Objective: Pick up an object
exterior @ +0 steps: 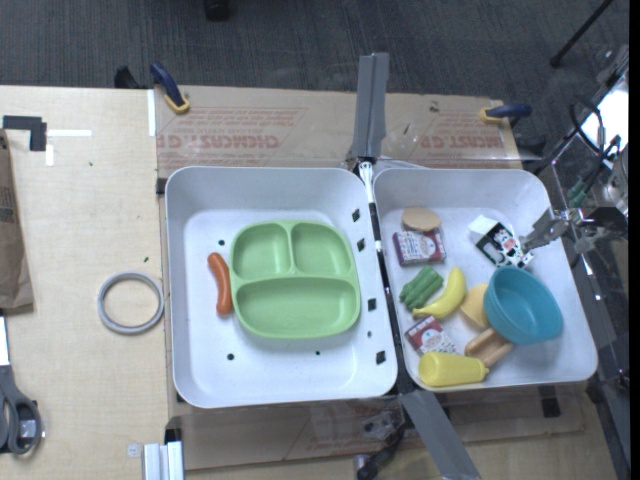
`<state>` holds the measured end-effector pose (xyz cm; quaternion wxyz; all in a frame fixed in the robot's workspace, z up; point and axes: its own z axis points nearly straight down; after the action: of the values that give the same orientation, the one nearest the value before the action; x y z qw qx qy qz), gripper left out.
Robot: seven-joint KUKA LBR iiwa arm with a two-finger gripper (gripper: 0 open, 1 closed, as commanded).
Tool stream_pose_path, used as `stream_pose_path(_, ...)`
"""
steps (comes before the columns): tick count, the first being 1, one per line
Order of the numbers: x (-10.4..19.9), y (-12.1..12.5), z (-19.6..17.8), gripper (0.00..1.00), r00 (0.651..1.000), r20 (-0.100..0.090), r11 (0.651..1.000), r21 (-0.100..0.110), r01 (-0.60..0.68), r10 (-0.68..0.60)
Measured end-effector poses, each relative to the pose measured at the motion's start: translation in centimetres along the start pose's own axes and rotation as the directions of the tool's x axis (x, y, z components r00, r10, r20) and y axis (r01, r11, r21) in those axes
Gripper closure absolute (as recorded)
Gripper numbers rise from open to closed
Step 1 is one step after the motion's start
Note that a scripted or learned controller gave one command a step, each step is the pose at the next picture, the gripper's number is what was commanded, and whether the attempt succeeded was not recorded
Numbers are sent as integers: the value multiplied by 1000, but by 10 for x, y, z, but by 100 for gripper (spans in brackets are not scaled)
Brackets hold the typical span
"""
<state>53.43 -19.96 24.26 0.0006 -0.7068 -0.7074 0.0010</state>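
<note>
From above, the end effector [545, 230] hangs low at the right bin's [392, 298] far edge; whether it is open or closed I cannot tell. Touching it on the left lies a black-and-white carton [497, 242], likely the target. Just below sits a blue bowl [522, 305]; further left, a banana [446, 296].

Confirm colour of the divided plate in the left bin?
Light green; the divided plate shows in the camera view.
</note>
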Motion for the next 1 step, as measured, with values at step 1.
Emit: stream_pose_path(1,-19,91,87,0,995,1,995,-1,-96,96)
